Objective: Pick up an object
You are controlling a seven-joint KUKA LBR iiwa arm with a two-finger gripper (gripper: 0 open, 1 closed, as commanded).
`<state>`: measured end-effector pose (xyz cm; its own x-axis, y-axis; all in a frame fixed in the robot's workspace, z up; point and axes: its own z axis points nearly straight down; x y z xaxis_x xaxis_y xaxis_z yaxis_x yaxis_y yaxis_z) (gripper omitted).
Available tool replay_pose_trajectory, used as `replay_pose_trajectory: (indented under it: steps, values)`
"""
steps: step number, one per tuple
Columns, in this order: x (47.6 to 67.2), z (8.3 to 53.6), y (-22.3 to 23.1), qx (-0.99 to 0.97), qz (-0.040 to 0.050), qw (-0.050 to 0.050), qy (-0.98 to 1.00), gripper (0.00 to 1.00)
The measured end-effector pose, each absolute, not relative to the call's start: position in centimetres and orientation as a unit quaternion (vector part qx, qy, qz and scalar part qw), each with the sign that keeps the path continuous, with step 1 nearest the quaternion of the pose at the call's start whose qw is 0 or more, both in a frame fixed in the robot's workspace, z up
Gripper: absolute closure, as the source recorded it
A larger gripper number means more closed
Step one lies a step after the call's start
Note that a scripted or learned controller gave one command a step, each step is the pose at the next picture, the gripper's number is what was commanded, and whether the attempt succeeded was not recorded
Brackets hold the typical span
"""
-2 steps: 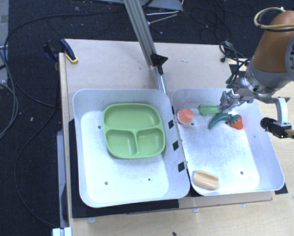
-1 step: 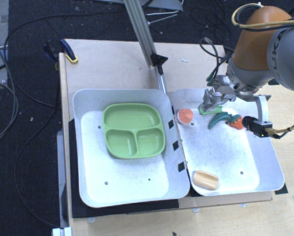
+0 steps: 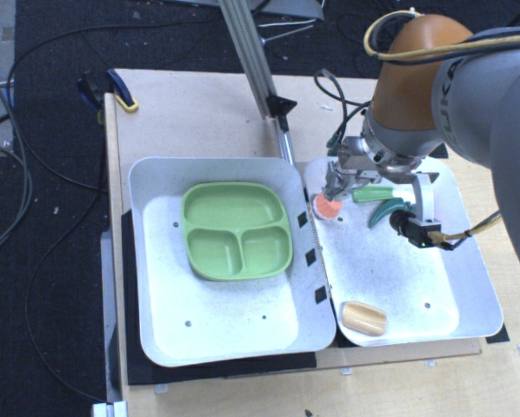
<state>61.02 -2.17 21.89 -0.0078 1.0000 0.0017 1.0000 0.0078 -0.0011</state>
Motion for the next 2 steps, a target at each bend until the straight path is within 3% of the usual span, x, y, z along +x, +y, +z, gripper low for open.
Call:
replay_pose_trajectory:
  steps: [1,2]
  values:
    - [61.0,22.6,4.2,-0.704,-0.0011,0.0,-0.71,1.0]
    - [59.9,24.0,9.6,-0.704,-0.0013,0.0,-0.71,1.0]
